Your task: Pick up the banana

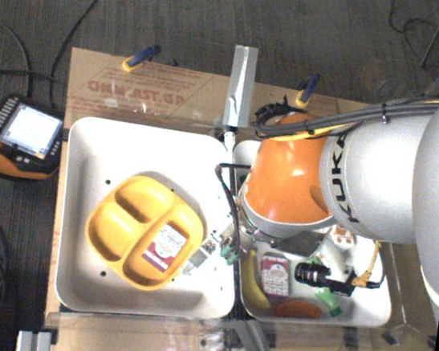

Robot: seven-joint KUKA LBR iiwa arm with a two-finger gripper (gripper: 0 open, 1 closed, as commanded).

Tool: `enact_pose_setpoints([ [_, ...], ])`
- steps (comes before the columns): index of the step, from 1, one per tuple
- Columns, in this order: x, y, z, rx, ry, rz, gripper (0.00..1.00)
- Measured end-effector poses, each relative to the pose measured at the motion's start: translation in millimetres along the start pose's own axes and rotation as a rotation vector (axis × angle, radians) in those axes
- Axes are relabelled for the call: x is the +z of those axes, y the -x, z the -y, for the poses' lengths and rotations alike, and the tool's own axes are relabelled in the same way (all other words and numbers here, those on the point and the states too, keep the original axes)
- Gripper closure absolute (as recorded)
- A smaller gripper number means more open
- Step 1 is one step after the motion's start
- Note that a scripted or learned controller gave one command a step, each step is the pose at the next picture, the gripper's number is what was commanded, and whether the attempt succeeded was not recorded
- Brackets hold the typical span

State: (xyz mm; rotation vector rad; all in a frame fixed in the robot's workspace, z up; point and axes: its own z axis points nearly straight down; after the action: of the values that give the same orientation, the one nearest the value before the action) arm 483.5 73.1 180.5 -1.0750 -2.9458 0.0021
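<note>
The banana (250,281) lies along the left wall of the right bin (379,311), yellow and curved, its upper end hidden under the arm. The grey arm with its orange band (288,180) hangs over the right bin's upper half. Below the band, a small part of the gripper (224,249) shows over the divide between the two bins, just up and left of the banana. I see nothing held in it.
Beside the banana lie a maroon box (274,274), a dark bottle with a green cap (321,276) and a red object (298,309). The left bin (79,191) holds a yellow divided plate (128,223) with a small packet (166,247) on it. A teach pendant (18,137) sits far left.
</note>
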Motion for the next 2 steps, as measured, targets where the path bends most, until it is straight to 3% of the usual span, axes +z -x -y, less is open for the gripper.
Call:
enact_pose_setpoints([
  [1,88.3,-17.5,-54.3,-0.095,0.013,0.015,0.0],
  [2,88.3,-17.4,-54.4,-0.095,0.014,0.014,0.0],
])
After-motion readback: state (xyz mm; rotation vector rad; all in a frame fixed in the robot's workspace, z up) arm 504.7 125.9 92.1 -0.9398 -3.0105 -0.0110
